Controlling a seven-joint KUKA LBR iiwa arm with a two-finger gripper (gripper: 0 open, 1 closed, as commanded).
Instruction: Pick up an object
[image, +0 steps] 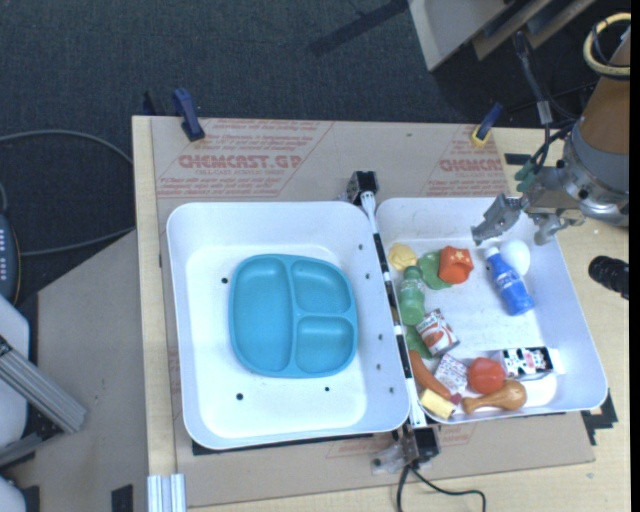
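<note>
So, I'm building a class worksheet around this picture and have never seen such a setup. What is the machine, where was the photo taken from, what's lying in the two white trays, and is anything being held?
The machine is a robot arm, grey with an orange band, reaching in from the right. Its gripper, a two-finger claw, hangs above the far part of the right bin. The photo comes from one fixed camera above the bench, looking down at a slant.

The left bin holds a blue divided plate. The right bin holds toy food and small items: a blue bottle, a red pepper-like piece, a green bottle, a small can, a tomato and a black-and-white carton, among others.

Nothing shows between the fingers, so nothing is held yet.
</note>
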